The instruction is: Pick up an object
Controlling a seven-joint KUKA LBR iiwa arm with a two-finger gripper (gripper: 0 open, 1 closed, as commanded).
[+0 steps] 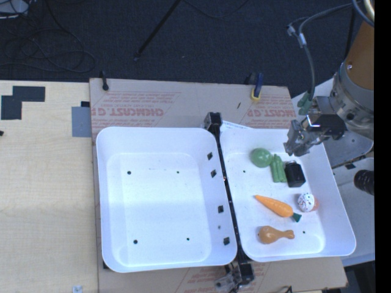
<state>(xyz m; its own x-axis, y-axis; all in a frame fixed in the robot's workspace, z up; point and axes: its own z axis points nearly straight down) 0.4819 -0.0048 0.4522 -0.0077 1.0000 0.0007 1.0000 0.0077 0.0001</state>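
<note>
Camera view: gripper point(297, 146) hovers over right bin point(342, 224), far edge; finger state cannot be determined. Carrot point(274, 206) lies mid-bin, near of black block point(294, 174) and green vegetable point(261, 157).

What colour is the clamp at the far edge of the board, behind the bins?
Yellow, with a blue handle: the clamp shows best in the camera view, above the right bin.

probably a lab: loose cables point(61, 35), clamped cardboard point(183, 105) on bench.
</note>
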